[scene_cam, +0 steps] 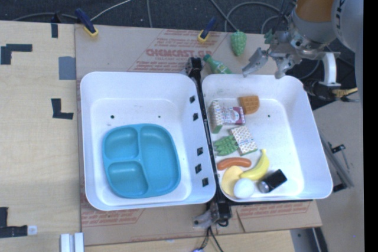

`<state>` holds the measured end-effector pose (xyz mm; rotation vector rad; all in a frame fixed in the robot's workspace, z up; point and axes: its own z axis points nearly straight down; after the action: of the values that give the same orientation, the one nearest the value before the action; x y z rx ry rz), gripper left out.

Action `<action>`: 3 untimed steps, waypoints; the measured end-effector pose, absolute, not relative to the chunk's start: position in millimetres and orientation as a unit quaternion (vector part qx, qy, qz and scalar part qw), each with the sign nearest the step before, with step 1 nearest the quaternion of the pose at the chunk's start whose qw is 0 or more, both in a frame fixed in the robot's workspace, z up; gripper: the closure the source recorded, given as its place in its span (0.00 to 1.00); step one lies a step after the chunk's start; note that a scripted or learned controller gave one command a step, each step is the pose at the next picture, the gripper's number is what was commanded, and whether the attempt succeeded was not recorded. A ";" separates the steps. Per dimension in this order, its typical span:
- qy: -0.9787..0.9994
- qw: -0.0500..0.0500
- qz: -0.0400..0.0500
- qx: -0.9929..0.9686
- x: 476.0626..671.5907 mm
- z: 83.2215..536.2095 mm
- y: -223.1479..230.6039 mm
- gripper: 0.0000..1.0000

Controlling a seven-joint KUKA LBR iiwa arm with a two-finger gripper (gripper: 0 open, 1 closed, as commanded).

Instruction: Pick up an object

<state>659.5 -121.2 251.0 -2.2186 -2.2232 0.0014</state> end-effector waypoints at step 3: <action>-0.707 -0.002 -0.001 -0.707 555.5 86.6 -94.5 0.00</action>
<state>555.5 -94.5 86.6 -2.2246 -2.2248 -0.0034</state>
